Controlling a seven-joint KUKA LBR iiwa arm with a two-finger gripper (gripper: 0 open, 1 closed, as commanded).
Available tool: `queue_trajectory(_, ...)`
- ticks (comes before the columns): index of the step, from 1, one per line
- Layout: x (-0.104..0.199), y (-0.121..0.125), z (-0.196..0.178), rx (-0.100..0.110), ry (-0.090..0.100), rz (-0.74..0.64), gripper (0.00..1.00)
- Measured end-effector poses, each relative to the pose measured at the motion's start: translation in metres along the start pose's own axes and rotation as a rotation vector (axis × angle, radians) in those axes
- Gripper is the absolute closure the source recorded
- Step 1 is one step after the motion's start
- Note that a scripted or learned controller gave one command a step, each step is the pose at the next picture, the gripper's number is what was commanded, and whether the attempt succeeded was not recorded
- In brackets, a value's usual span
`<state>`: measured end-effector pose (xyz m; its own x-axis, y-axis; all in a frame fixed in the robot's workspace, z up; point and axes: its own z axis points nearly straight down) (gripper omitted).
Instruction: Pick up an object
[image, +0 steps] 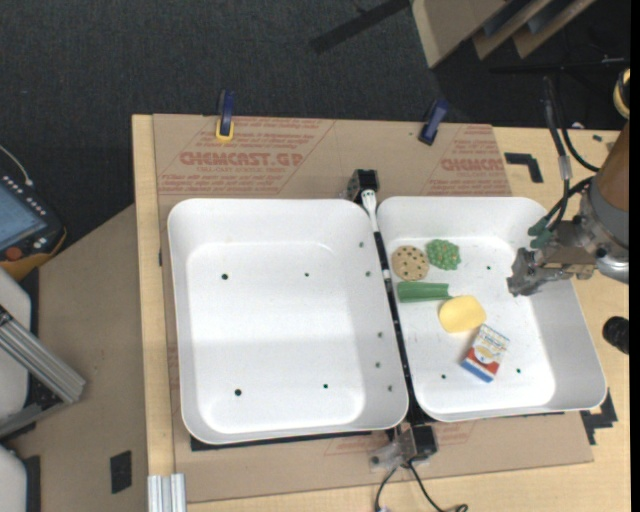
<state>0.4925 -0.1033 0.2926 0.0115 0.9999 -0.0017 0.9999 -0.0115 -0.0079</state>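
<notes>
The right bin holds several small items. A round tan cookie lies near its left wall, with a green broccoli piece just to its right. Below them lies a green stick-shaped piece, then a yellow rounded lump, and a small white, red and blue carton toward the front. My gripper hangs over the right part of this bin, well to the right of the items, with nothing seen in it.
The left bin sits beside the right one on a brown board. Blue and yellow clamps hold the board's far edge. A black clip sits where the bins meet at the back.
</notes>
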Motion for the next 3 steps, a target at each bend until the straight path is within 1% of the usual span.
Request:
queue_trajectory(1, 0.047, -0.015, -0.229, -0.030, 0.001, -0.015, 1.00)
queue_trajectory(2, 0.084, -0.015, -0.033, 0.010, 0.003, -0.013, 1.00)
queue_trajectory(3, 0.154, -0.015, -0.085, -0.014, 0.004, -0.020, 1.00)
